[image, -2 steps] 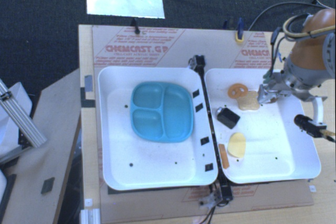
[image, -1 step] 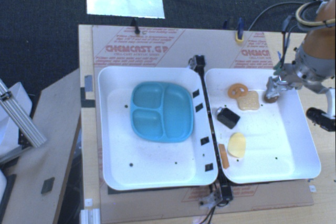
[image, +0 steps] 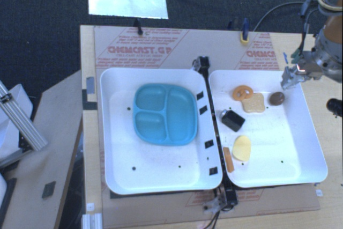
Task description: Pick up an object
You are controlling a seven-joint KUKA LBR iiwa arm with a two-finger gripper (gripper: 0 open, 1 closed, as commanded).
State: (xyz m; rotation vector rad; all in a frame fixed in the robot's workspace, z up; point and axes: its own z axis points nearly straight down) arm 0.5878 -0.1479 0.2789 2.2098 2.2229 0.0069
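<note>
Dark carpet surrounds your bench: the gripper [image: 290,79], finger state indiscernible, hovers at the right bin [image: 305,137] rim, brown pebble [image: 276,98] just below-left; approach stage, so descend onto it next.

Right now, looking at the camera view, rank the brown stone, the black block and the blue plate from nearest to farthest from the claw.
1. Brown stone, just left of the claw.
2. Black block, mid right bin.
3. Blue plate, left bin.

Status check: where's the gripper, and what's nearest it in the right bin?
Gripper above right bin's far right rim, nothing seen in it. Brown round object closest, just below-left. Tan square piece beside that, not blocking.
</note>
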